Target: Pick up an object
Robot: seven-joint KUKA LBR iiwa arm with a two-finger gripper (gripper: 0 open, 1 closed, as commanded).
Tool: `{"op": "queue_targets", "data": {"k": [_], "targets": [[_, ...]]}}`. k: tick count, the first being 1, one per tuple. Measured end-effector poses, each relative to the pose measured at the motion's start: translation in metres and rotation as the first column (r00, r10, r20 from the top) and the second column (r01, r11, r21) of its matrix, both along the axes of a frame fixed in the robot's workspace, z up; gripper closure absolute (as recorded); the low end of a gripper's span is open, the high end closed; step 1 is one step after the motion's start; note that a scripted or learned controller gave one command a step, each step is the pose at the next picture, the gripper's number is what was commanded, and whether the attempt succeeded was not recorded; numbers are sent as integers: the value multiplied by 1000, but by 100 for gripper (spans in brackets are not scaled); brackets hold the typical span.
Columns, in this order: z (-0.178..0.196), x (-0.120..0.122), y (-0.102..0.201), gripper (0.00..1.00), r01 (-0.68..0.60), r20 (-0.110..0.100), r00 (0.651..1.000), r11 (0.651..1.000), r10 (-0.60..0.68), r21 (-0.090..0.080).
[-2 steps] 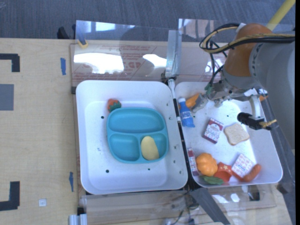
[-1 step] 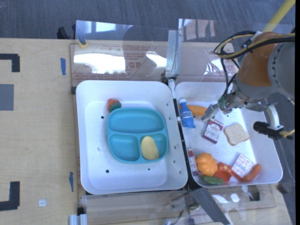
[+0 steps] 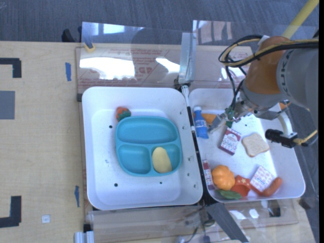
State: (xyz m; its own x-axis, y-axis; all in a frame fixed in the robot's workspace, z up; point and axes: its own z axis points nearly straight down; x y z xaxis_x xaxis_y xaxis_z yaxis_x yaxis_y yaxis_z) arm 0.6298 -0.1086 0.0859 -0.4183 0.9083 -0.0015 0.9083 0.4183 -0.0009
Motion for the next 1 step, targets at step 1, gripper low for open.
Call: {"op": "queue_targets", "data": {"k": [1], "targets": [[102, 15, 34, 0, 42, 8, 999, 999, -42, 2]]}}
